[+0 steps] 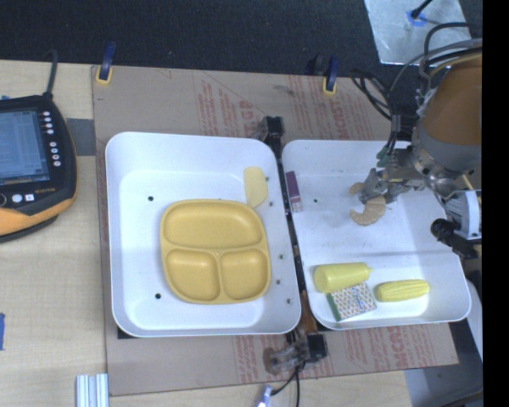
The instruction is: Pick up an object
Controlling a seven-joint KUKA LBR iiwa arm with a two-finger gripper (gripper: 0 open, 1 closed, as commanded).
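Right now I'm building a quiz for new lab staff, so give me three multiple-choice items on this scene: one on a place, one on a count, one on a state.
1. Where does the yellow divided tray lie?
A. in the left bin
B. in the right bin
C. on the bench outside the bins

2. How many compartments does the tray have?
A. two
B. three
C. five

3. How does the tan curved piece stand to the gripper?
A. lifted clear above the bin
B. lying on the bin floor below the gripper
C. lying inside the tray

Answers: 1 A, the tray sits on the left bin floor. 2 B, one wide section above two smaller ones. 3 B, it rests on the right bin floor just under the gripper.
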